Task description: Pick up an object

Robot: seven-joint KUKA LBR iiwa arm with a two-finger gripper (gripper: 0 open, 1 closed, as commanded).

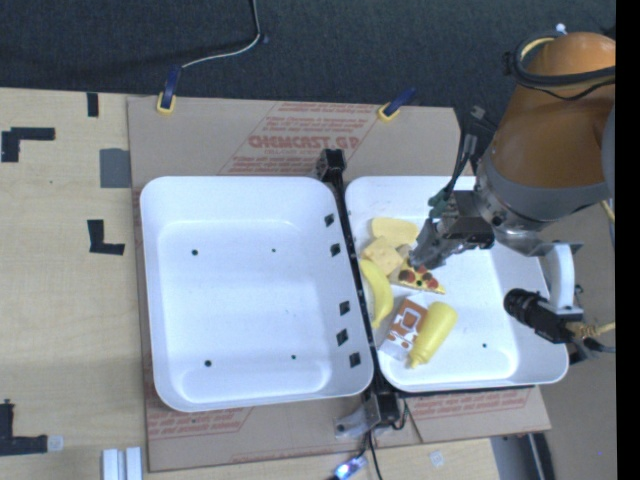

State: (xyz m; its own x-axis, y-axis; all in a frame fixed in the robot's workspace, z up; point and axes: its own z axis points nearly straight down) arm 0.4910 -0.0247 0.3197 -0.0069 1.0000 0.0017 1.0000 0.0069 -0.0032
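Two white bins [240,298] on cardboard sheet [290,138], white cable [235,43] behind.

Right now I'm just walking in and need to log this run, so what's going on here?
The arm's end effector is down in the right bin, at a pizza slice toy among a banana, a yellow bottle and other toy food. Nothing looks lifted yet. The left bin sits alongside.

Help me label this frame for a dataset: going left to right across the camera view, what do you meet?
Left bin → black divider clips → banana → yellow mustard bottle → gripper above a pizza slice → grey and orange arm.
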